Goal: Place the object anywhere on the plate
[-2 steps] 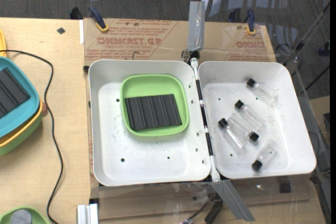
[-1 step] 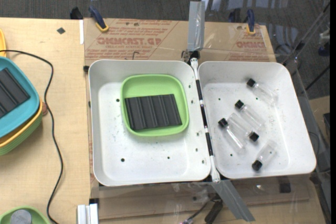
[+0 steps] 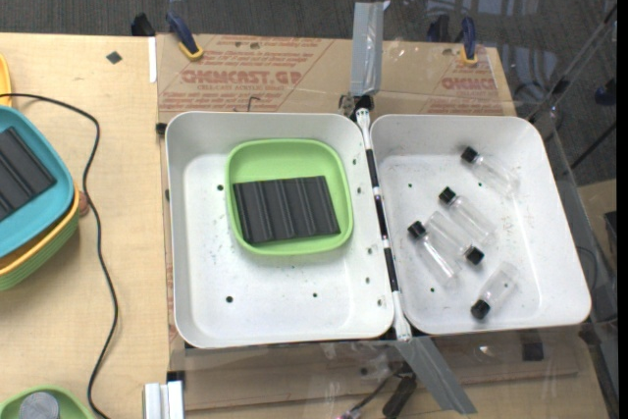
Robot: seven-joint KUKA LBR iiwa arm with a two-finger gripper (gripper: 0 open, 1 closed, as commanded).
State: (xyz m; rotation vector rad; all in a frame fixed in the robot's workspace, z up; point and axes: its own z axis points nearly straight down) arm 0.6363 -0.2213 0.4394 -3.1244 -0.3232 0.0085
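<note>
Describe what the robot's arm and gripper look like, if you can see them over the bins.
Over the bins I see a green plate holding a dark ribbed insert in the left bin and clear black-capped vials in the right bin.

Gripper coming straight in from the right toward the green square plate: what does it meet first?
Probably the right white bin, whose clear black-capped vials lie across that line before the green square plate; height is unclear, so it may pass above them.

Arm colours, shapes, cables, markings: none discernible from this vantage.
</note>
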